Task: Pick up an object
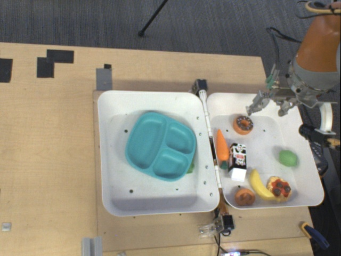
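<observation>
- My hand hangs above the far end of the right bin, with nothing between its fingers; they look spread apart, one tip slanting left toward the doughnut, the other pointing down further right.
- As I judge it, the pick has not begun in earnest: no object is lifted, and every item lies on a bin floor. Choosing a target, descending, closing and lifting all remain.
- The doughnut sits just beside my left fingertip, so it seems the likeliest target: a small round ring, orange-brown with a dark centre, probably hard toy plastic.
- Below it along the bin's left wall lies a carrot, a smooth orange taper, touching a black-and-white carton with a small white block at its near end.
- A banana, curved and glossy yellow, lies near the front, between a brown rounded piece and a flat pizza-like slice with red toppings.
- A green ball-like fruit rests well apart from the others.
- The left bin holds a teal compartment tray, smooth and shallow, tilted slightly across its floor.
- Both bins are matte white with rounded corners, on a pale wooden surface.
</observation>
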Controlling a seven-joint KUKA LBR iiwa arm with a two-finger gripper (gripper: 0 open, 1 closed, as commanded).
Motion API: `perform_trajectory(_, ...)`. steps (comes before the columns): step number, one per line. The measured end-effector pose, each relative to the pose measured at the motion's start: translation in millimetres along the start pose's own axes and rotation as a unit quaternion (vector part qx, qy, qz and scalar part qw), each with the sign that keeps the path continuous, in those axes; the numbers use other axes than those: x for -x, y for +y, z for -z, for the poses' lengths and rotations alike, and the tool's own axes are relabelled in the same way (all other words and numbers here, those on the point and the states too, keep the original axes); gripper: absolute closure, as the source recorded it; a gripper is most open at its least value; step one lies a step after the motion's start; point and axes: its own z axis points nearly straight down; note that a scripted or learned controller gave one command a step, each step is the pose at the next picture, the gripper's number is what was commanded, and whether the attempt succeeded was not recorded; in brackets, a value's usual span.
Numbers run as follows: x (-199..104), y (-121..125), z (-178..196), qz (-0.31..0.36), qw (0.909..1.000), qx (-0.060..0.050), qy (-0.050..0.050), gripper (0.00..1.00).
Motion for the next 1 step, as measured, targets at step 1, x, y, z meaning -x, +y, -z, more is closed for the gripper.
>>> perform_trajectory(1,4.8,-39.8,-139.4,0.042,0.9991,0.01,0.0,0.0)
